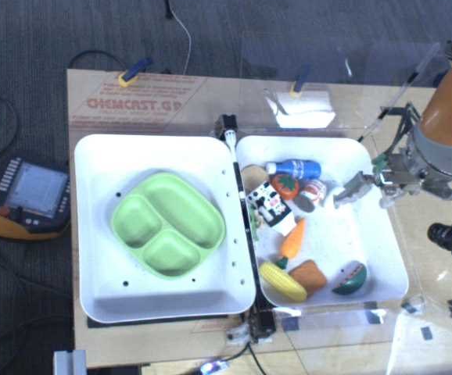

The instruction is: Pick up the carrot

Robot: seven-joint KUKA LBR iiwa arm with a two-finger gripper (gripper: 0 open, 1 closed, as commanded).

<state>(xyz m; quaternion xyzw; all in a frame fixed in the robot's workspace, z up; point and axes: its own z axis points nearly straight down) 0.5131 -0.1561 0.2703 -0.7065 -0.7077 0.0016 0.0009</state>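
Approach step, nothing grabbed yet. Carrot mid right bin, corn at its 7 o'clock. Hand at carrot's 2 o'clock, fingers can't tell. Next: swing over carrot, drop down

Bright, even overhead light, soft shadows, glare on the white bins, mild overall softness.

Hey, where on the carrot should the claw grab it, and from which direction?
Grip the carrot across its thick orange middle, coming straight down from above. It lies flat and slanted in the right bin, green end toward the corn. Its sides look free there, while the toy block crowds its upper tip.
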